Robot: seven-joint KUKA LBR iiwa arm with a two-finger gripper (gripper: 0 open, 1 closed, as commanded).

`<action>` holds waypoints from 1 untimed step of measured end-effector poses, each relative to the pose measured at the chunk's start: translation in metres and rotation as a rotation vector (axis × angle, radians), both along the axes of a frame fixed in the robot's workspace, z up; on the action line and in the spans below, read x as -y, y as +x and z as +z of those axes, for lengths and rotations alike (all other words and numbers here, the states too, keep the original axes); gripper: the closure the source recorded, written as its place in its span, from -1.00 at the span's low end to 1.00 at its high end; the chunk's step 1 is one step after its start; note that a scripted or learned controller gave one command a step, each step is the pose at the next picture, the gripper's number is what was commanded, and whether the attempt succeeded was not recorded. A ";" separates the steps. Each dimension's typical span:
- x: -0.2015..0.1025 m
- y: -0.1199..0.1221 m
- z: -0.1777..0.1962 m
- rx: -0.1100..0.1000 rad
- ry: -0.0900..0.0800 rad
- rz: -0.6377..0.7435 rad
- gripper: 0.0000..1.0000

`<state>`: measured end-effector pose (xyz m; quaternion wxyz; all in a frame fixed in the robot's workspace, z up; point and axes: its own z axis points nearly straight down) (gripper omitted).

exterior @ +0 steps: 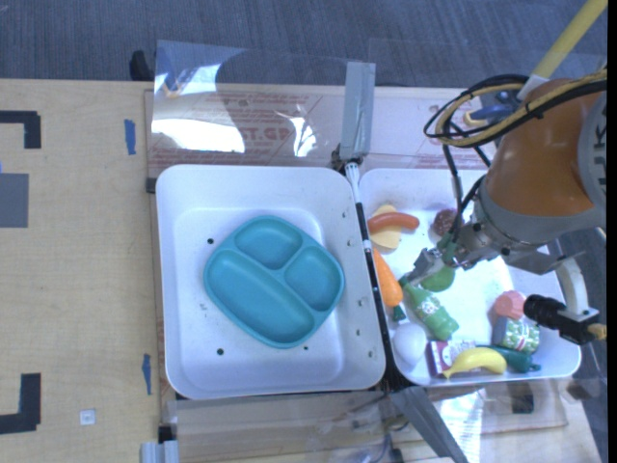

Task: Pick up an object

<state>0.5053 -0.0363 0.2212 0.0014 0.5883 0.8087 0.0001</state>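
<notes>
Fingers down in the clutter, their state I cannot tell, green bottle just below and carrot beside — a crowded grasp could slip or nudge neighbours.

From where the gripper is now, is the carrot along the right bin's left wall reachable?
Probably yes: the carrot lies uncovered just left of the gripper, though the bin wall beside it leaves little finger room.

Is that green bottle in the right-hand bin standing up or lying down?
Lying down. The green bottle rests on its side on the floor of the right bin, running diagonally beside the carrot.
</notes>
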 end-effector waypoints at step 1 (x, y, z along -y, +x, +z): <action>-0.042 0.061 -0.041 -0.007 0.002 -0.018 1.00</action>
